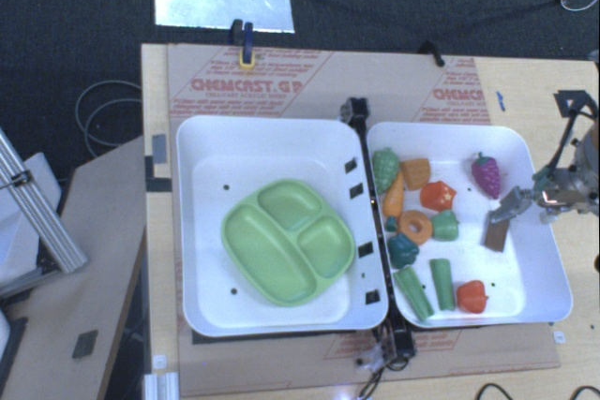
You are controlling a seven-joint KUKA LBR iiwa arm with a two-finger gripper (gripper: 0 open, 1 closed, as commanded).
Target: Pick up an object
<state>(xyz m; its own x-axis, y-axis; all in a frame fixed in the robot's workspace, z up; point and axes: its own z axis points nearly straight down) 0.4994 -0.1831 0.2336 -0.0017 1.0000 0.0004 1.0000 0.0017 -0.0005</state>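
Note:
The right bin (pixel 525 150) holds several toy foods. Purple grapes (pixel 486 173) lie at its back right. A red tomato (pixel 437 195), an orange ring (pixel 413 226) and a small green pepper (pixel 444 225) sit near the middle. A carrot (pixel 395 197) and a leafy green piece (pixel 385 166) lie along the left wall. Two green sticks (pixel 412 290) (pixel 442 283) and a red pepper (pixel 472 295) lie at the front. My gripper (pixel 499 222) hangs low over the bin's right side, right of the green pepper and below the grapes. Nothing shows in its grasp.
The left bin (pixel 202 155) holds a light green divided plate (pixel 286 241). A black hinge strip (pixel 370 229) runs between the bins. A teal piece (pixel 403 250) and an orange chunk (pixel 415 171) also lie in the right bin. The arm's wrist (pixel 567 187) reaches in over the right rim.

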